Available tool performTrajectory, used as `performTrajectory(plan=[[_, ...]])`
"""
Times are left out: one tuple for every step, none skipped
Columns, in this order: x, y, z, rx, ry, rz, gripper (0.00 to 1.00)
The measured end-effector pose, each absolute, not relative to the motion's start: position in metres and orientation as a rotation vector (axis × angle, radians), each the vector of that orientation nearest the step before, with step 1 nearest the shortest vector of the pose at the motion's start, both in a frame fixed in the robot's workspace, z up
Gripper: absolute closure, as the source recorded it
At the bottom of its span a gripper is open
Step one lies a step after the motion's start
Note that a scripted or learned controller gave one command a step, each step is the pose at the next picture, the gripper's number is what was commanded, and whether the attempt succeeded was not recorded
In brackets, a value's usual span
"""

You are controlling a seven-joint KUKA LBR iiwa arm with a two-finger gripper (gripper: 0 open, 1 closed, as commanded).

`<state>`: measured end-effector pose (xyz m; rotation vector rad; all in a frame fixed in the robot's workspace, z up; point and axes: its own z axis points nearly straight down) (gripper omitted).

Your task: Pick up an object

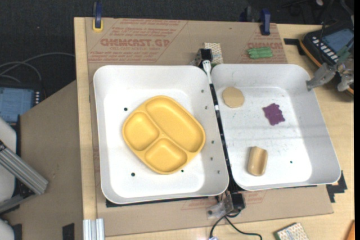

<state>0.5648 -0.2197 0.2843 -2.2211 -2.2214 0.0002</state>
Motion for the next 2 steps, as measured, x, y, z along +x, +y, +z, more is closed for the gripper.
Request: performTrajectory(plan=[[0.520, -0.224, 0.158, -2.216, -2.211, 0.007, 0.00], [0.584, -0.199, 0.080, -2.216, -2.228, -0.002, 0.00]])
